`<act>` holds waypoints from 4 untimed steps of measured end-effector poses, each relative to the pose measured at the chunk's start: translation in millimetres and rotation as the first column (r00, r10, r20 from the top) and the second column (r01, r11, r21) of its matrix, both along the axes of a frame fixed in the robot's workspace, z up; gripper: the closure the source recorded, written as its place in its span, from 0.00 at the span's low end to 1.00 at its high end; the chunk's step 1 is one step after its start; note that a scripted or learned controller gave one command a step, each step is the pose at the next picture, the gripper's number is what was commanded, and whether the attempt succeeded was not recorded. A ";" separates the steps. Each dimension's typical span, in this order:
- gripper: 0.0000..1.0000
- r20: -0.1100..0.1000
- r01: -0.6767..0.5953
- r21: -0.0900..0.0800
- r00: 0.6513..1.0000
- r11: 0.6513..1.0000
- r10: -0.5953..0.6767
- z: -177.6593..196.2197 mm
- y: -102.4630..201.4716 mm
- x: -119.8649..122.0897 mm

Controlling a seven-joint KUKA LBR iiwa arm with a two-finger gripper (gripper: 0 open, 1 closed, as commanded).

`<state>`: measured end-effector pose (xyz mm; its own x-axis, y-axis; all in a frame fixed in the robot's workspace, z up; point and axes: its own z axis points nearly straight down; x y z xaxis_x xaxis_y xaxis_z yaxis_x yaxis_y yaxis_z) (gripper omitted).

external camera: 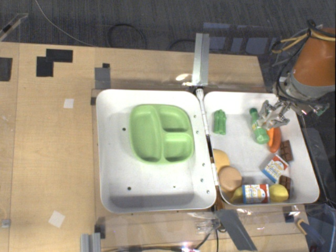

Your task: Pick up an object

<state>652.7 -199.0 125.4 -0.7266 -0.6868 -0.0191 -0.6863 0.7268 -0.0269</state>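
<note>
The left bin point(113, 193) holds a green divided tray point(160, 133), which lies near its middle, and the right bin point(310, 185) holds a group of small things. The grey arm point(315, 62) with the orange band enters at the upper right, and its gripper point(274, 114) is low over the upper right part of the right bin, just at a green bottle point(259, 130) and an orange carrot-like piece point(273, 139). If the jaws are apart or together, I cannot tell, because the metal parts are small and blurred, and I see nothing clearly between them. The nearest candidate to pick is the green bottle; I judge it light, stiff and rather smooth, so it is best taken across its narrow body, not at the end. The carrot-like piece touches it, which can disturb the grip. Further things are a second green piece point(219, 122), a round tan item point(229, 177), a labelled bottle point(255, 193), a yellow lemon-like thing point(279, 192) and a small carton point(275, 169); their labels are too small to read.
</note>
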 end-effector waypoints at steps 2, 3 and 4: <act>0.00 -0.017 -0.125 0.004 0.992 0.992 0.125 -35.1 45.6 0.5; 0.00 -0.023 -0.376 0.004 0.926 0.927 0.376 -37.6 60.6 -12.4; 1.00 -0.011 -0.373 0.001 0.928 0.928 0.373 -22.6 61.7 -8.6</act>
